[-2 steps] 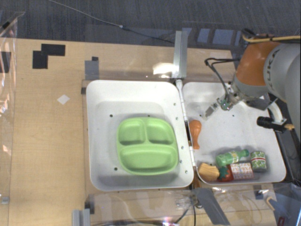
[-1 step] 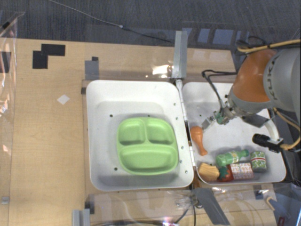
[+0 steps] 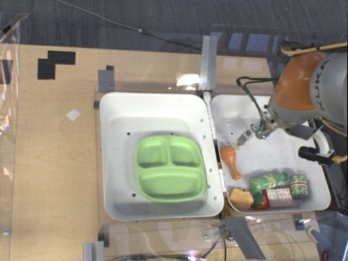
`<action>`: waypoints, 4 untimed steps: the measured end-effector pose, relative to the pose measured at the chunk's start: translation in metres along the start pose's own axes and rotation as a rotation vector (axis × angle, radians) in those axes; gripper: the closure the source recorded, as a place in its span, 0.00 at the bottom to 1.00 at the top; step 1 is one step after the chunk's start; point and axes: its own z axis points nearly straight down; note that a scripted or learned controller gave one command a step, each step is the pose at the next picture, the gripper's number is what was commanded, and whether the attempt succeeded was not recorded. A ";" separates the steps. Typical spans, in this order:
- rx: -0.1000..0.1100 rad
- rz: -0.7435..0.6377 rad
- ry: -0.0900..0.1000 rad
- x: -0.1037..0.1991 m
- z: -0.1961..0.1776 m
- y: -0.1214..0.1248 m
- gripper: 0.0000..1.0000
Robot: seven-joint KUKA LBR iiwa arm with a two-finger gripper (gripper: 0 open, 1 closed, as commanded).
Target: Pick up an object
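In the right bin (image 3: 234, 109), an orange toy drumstick (image 3: 230, 160) lies near the left wall. Along the front wall sit a tan bread piece (image 3: 242, 198), a green bottle (image 3: 268, 181) on its side, a small green-labelled can (image 3: 298, 185) and a red and white box (image 3: 278, 197). My gripper (image 3: 248, 136) hangs over the middle of this bin, up and to the right of the drumstick and apart from it. I see nothing held in it.
The left bin (image 3: 117, 118) holds a green divided plate (image 3: 169, 167). A metal divider (image 3: 213, 145) runs between the bins. The arm's orange band (image 3: 296, 86) and cables hang over the right bin's back right corner.
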 end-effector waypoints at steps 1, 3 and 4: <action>0.001 0.036 0.002 0.019 -0.021 0.002 0.00; -0.019 -0.299 -0.015 0.027 -0.004 -0.011 0.00; -0.002 -0.234 0.000 0.072 -0.078 0.014 0.00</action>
